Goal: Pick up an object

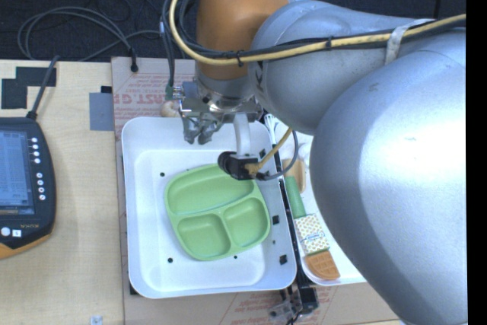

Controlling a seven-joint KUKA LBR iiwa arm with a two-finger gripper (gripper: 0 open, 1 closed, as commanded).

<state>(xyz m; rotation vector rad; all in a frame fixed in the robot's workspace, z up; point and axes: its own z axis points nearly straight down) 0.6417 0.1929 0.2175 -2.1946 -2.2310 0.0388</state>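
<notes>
Single fixed view from above; the grey arm (365,87) enters from the right and covers most of the right bin (346,276); its orange band (232,11) sits above the wrist, with a yellow cable (228,53) looped round it.

Gripper (200,135) hangs over the far edge of the left bin (144,240), near the back wall; its dark fingers point down and look close together, with nothing visible between them; the view is dim there, so the gap is probably small rather than fully shut; I cannot tell for certain.

Green tray (217,213), three compartments, lies flat in the middle of the left bin, turned at a slant; it is apart from the gripper, which is beyond the tray's far rim. A black fitting (237,165) on the arm overlaps the tray's far right corner in the view; contact cannot be judged.

Right bin: a green stick-shaped item (295,202), a checked packet (310,234) and an orange-brown piece (326,266) lie along the visible left strip, one after another toward the near edge.

Bench (68,270) to the left bears a teach pendant (23,183) with a lit screen; black cables (68,23) lie on the dark floor behind.
</notes>
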